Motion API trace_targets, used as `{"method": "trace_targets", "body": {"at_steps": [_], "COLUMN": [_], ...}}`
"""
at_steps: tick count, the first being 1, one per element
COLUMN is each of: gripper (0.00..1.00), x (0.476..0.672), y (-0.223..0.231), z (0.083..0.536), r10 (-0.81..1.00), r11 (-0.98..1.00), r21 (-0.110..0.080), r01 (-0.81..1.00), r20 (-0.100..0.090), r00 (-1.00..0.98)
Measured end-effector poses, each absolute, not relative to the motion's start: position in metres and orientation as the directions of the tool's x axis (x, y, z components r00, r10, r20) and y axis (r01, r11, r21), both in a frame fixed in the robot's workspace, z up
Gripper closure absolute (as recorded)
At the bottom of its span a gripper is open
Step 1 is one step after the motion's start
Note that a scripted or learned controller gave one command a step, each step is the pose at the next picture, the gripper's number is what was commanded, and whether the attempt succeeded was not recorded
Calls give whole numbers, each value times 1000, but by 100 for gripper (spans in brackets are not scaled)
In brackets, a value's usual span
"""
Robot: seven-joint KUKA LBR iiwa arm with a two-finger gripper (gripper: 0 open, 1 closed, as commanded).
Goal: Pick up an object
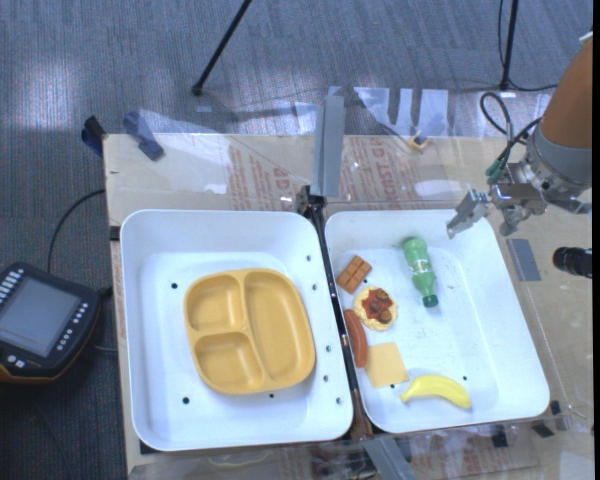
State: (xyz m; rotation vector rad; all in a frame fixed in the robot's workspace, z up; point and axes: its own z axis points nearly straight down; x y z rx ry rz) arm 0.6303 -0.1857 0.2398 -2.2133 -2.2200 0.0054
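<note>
Two white bins sat side by side on the bench as I watched from my station. In the left bin lay a yellow divided plate, flat, with three compartments, nothing in them that I could see. The right bin carried all the small things: a green bottle lying on its side near the bin's far middle, a small brown waffle-like block toward the inner wall, a round pizza piece just below that block, a reddish sausage lying close along the inner wall, a pale yellow cheese slice touching or nearly touching the sausage's lower end, and a banana near the front edge, set apart from the cheese. My arm reached in from the right, its orange band showing above the grey wrist. The gripper hung over the far right corner of the right bin, above the rim and well apart from the bottle, the nearest item. Its fingers stood spread wide, with nothing between them. None of the objects had been lifted; each lay on the bin floor.
</note>
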Motion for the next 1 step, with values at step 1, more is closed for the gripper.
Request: {"method": "trace_targets", "body": {"at_steps": [1], "gripper": [0], "x": [630], "y": [-186], "z": [240], "r10": [1000], "r11": [3], "r21": [-7], "r01": [1000], "r20": [2], "r00": [-3]}}
